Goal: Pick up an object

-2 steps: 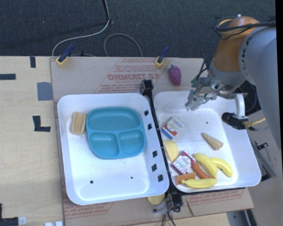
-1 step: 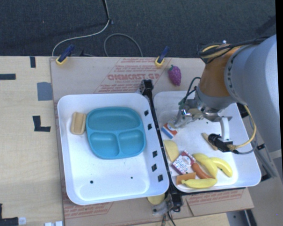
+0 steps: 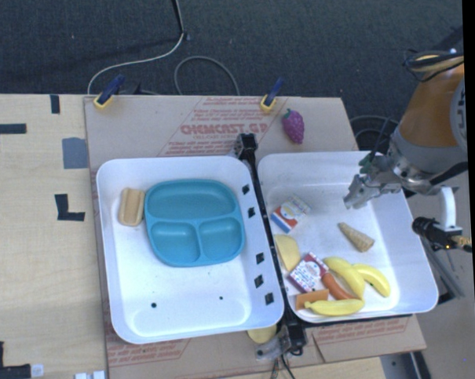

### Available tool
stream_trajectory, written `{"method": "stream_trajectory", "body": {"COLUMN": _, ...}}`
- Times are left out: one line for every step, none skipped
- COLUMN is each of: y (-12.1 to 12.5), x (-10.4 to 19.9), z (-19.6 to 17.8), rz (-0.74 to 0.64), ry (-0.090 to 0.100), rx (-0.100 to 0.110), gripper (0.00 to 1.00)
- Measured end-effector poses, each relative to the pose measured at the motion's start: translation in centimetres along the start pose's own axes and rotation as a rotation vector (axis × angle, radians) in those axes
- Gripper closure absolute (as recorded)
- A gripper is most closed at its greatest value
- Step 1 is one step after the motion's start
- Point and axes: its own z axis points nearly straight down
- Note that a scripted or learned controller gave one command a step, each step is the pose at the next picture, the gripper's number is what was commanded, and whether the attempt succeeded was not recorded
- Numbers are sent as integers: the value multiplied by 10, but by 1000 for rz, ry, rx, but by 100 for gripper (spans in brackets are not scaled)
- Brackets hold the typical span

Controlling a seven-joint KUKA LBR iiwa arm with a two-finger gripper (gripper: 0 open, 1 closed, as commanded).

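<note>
Both white bins (image 3: 118,253) look like smooth, slightly glossy plastic, as does the blue divided plate (image 3: 196,222). Beneath them lies matt brown cardboard (image 3: 211,131), on the pale wood-look bench (image 3: 36,256).

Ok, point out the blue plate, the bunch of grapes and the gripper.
blue plate (image 3: 195,223), camera view, on the divider between its compartments.
bunch of grapes (image 3: 294,126), camera view, middle of the purple cluster.
gripper (image 3: 357,197), camera view, at its fingertips.

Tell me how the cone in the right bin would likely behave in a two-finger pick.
The cone lies on its side, so a nudge would probably roll it in an arc. Its taper may let it squirt out of the fingers toward the narrow end. It looks small and likely light; the gripper hangs just above it.
</note>
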Motion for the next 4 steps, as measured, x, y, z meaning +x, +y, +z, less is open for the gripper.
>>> {"method": "stream_trajectory", "body": {"y": -39, "x": -25, "z": 109, "rz": 0, "ry": 4, "rx": 1, "gripper": 100}}
{"method": "stream_trajectory", "body": {"y": 23, "x": -21, "z": 104, "rz": -9, "ry": 2, "rx": 1, "gripper": 100}}
{"method": "stream_trajectory", "body": {"y": 22, "x": -19, "z": 104, "rz": -8, "ry": 4, "rx": -1, "gripper": 0}}
{"method": "stream_trajectory", "body": {"y": -34, "x": -51, "z": 68, "rz": -2, "ry": 3, "rx": 7, "gripper": 0}}
